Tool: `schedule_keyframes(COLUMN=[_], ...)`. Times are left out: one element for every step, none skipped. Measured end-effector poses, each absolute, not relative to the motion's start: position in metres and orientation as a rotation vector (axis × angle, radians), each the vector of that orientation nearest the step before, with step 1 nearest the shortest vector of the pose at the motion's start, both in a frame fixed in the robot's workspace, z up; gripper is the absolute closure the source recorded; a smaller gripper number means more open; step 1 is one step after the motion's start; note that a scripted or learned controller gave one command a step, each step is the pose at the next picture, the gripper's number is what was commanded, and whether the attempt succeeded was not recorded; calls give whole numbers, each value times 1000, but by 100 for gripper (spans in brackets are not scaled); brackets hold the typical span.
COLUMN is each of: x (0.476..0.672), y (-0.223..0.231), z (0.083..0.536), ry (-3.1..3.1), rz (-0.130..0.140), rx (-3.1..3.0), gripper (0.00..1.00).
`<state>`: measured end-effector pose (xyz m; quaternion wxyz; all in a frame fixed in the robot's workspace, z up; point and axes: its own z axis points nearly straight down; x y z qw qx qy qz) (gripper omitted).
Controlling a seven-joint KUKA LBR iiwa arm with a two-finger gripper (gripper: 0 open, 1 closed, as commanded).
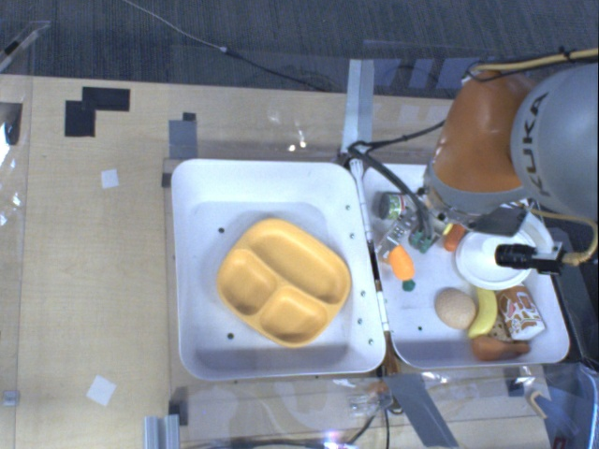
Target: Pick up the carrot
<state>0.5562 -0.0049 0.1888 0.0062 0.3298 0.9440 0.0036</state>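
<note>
The carrot [401, 264], short and orange with a small green tip at its lower end, lies in the right bin [412, 344] close to its left wall. My gripper [401, 239] hangs low over the carrot's upper end, just touching or just above it, with the grey and orange arm reaching in from the right. The gripper body hides the carrot's top edge.
A white bowl [489, 260], a tan egg-shaped item [455, 308], a banana [484, 312], a printed packet [520, 314] and a reddish item [489, 348] crowd the right bin's right half. A yellow divided plate [284, 281] lies in the left bin [201, 251]. A black cable [374, 171] crosses the divider.
</note>
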Motion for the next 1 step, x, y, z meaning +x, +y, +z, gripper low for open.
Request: schedule_keyframes(x=[511], y=[27], z=[240], ry=[3079], rz=[5], rx=[571], gripper=[100])
